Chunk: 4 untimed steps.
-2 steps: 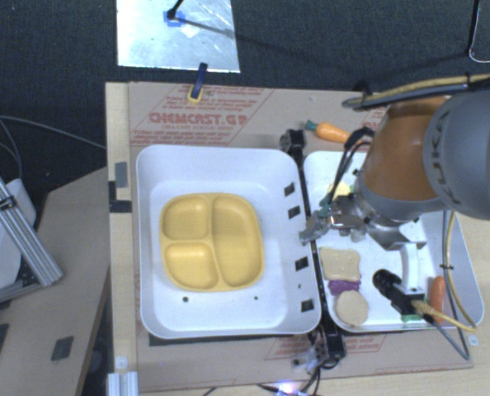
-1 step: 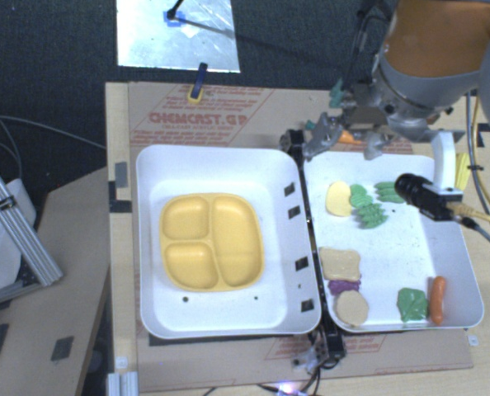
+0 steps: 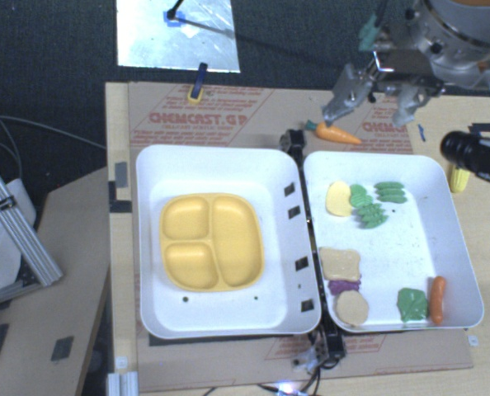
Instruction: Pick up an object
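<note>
- A robotics lab or test cell, not a home or kitchen.
- The tabletop point(image 3: 88, 221) is plain board, with printed cardboard point(image 3: 228, 114) laid flat under two white bins point(image 3: 220, 159) set side by side.
- At the left stands a bare aluminium frame point(image 3: 18, 238), with loose cables point(image 3: 39, 130) running past it.
- On the dark floor point(image 3: 47, 31) at the far side lies a shiny metal sheet point(image 3: 179, 23).
- At the far right hangs a grey industrial arm point(image 3: 468, 15) with hoses and a metal gripper point(image 3: 373, 106).
- The food is toy food: a plastic carrot point(image 3: 337, 133) on the cardboard, and plastic pieces in the right bin.
- A yellow divided tray point(image 3: 212, 242) sits in the left bin.
</note>
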{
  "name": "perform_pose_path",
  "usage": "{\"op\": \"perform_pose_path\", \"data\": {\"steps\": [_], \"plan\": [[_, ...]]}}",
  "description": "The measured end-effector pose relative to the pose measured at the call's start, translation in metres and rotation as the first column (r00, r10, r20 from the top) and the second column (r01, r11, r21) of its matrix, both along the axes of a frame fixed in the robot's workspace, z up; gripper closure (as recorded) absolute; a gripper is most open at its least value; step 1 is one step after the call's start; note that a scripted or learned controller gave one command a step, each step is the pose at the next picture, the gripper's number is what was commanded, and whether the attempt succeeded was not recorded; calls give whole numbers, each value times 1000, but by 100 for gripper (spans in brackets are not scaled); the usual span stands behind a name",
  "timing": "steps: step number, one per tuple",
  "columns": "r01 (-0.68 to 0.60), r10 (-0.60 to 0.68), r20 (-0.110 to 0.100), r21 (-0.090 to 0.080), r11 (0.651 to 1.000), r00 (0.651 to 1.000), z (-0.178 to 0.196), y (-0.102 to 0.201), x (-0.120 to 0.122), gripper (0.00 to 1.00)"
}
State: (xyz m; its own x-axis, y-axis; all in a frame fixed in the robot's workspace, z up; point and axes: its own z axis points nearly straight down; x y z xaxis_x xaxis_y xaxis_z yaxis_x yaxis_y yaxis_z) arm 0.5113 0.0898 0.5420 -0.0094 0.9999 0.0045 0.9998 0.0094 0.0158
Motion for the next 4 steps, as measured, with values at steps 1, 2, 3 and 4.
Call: {"op": "perform_pose_path", "data": {"steps": [1,2,3,4], "plan": [[-2,2,-9,-4,1000,1000,3,-2,2,100],[-5,5,-17,-2,1000,1000,-26,109,-5,100],[0,0,-11,-3,1000,1000,-13,103,-4,100],[1,-1,-14,-2,1000,1000,-7,147,-26,100]]}}
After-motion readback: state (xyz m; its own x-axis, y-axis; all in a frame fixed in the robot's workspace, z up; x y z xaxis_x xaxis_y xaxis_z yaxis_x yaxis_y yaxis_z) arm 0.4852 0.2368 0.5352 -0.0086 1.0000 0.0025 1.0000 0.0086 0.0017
